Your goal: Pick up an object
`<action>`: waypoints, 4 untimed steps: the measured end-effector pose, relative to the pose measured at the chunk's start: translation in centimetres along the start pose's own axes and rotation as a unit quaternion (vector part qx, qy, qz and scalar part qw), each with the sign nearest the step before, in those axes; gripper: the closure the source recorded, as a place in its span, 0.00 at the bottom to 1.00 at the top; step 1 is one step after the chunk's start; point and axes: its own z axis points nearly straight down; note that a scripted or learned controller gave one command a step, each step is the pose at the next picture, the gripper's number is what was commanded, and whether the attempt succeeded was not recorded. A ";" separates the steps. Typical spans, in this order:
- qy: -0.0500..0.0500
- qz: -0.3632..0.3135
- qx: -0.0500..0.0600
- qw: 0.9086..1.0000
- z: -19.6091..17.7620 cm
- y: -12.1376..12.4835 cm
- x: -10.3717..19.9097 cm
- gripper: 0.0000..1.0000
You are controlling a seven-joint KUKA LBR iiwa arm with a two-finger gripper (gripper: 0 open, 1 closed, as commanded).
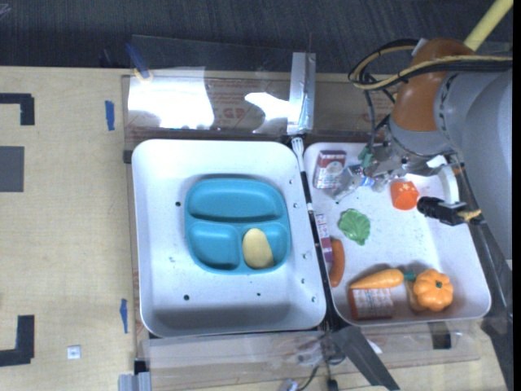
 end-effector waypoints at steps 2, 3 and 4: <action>-0.008 0.040 -0.024 0.999 -7.3 -1.1 -8.3 0.00; -0.010 0.036 -0.029 0.999 -1.1 0.0 -4.6 0.00; -0.013 0.008 -0.032 0.999 -0.6 -0.1 -4.8 0.00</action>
